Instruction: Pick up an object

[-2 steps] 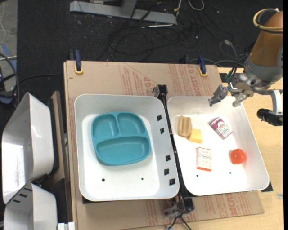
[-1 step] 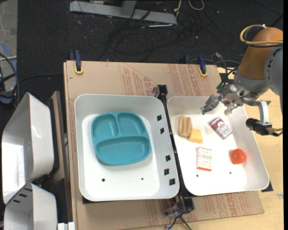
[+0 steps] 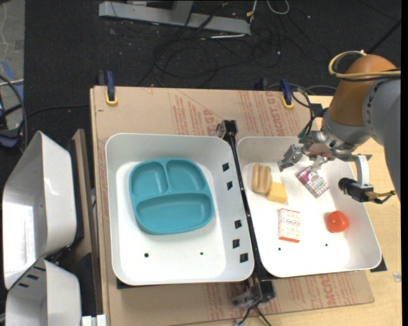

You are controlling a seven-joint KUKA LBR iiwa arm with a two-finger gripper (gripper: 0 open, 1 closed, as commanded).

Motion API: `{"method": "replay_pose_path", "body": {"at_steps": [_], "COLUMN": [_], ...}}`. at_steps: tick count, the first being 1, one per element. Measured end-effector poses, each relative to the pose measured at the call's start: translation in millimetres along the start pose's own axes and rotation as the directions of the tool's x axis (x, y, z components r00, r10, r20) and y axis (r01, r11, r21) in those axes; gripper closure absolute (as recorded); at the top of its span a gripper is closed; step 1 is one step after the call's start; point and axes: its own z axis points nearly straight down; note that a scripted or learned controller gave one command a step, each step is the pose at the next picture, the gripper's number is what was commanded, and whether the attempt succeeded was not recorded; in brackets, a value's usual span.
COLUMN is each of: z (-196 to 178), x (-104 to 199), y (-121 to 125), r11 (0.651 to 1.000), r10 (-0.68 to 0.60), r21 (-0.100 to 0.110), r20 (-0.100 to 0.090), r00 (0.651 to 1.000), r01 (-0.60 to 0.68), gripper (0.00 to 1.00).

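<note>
While the pincer (image 3: 305, 155) hangs over the right bin (image 3: 363, 255) | grip state: cannot tell (fingers blurred)

This is a robotics lab, set up for testing. A grey arm (image 3: 376, 108) with an orange band reaches over a tabletop (image 3: 191, 105) made of a printed cardboard sheet, held down at its far edge by clamps (image 3: 111, 89). Two shallow white bins (image 3: 118, 210) sit side by side on it. Loose black cables (image 3: 185, 51) trail over the dark carpeted floor (image 3: 57, 63) behind, near a grey metal rail (image 3: 172, 16)
</note>
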Motion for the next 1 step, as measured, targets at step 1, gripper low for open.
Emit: {"method": "replay_pose_path", "body": {"at_steps": [1], "z": [-13.4], "x": [0.0], "y": [1.5], "r11": [1.000], "r10": [-0.001], "r21": [-0.006], "r20": [0.001], "r00": [1.000], "r01": [0.001], "gripper": [1.00]}}
